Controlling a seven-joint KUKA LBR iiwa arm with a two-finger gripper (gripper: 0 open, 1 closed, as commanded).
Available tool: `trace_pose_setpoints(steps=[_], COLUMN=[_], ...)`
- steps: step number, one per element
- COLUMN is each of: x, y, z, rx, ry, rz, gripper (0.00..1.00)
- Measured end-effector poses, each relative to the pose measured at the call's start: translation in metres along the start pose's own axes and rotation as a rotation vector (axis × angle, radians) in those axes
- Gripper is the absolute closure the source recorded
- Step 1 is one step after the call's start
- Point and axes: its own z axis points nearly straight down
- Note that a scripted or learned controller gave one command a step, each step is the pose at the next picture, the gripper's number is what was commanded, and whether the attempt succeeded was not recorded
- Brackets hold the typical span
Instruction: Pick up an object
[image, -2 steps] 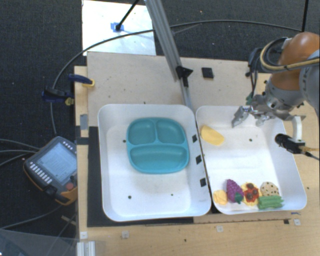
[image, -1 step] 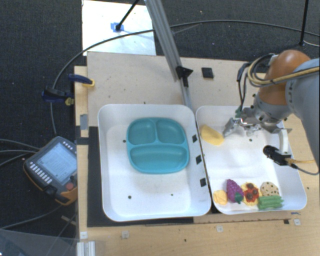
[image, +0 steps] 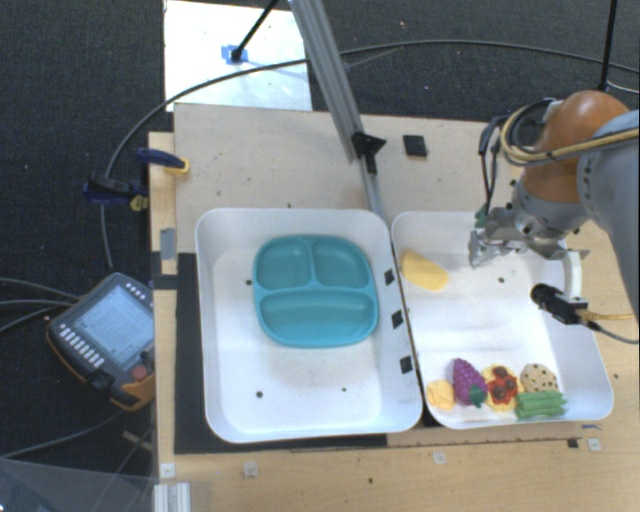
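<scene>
Hovering over the far part of the right-hand bin (image: 500, 320), the gripper (image: 483, 250) hangs from the grey arm (image: 590, 170) that comes in from the right, its orange band (image: 575, 125) bright above the wrist. We cannot tell from this angle how the gripper is set; nothing shows beneath it but bare white floor. Just to its left in the same bin lies a pale yellow piece of toy food (image: 425, 271), close to the gripper yet apart from it.

Along the near wall of that bin we see a row of small toy foods: a yellow piece (image: 440, 394), a purple bunch of grapes (image: 466, 379), a pizza-like piece with red dots (image: 500, 385), a speckled cookie (image: 539, 378) and a green pod (image: 541, 403), all crowded together. A black fitting with an orange cable (image: 560, 303) hangs below the arm, over the bin's right side.

In the left bin (image: 230, 380) a teal divided plate (image: 316, 291) lies flat. Beyond the bench we note a teach pendant (image: 105, 335) on the dark floor at left and blue clamps (image: 115, 187) at the bench edge.
</scene>
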Motion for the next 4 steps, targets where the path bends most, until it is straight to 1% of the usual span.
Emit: trace_pose_setpoints(steps=[1, 2, 3, 4], x=[-0.002, -0.003, -0.003, 0.047], y=[-0.008, -0.004, -0.003, -0.02], z=[-0.056, -0.122, -0.151, -0.155], rx=[-0.001, -0.004, 0.0, 0.004], ry=[0.0, -0.001, 0.0, 0.003], rz=[0.001, -0.003, -0.003, -0.008], gripper=[1.0, 1.0, 1.0, 1.0])
